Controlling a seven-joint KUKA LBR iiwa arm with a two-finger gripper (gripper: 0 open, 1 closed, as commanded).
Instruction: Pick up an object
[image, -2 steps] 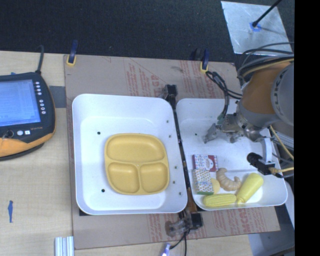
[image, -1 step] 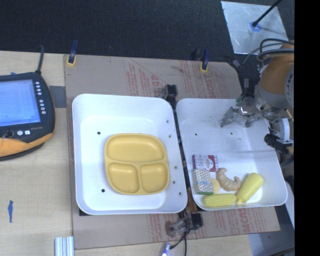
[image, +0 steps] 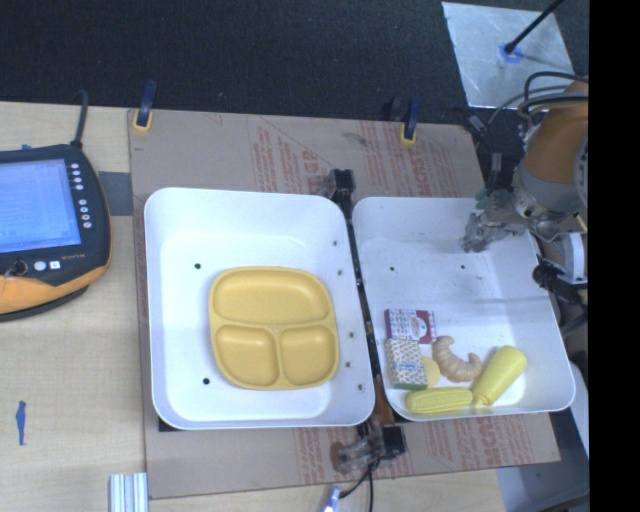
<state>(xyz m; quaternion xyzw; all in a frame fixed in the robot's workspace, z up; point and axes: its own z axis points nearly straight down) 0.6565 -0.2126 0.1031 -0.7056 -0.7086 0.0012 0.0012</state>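
Progress so far looks like zero, honestly. Your gripper hangs over the far end of the right bin, well apart from the pile, and I can't tell whether it's open or shut; nothing hangs under it that I can see. The stuff to pick sits at the near edge: two corn cobs, a curly tan piece, and two small packets. The left bin has a yellow tray. The packet print's too small to read, same with the tablet on the bench.

A teach pendant lies left of the cardboard sheet with two clamps.
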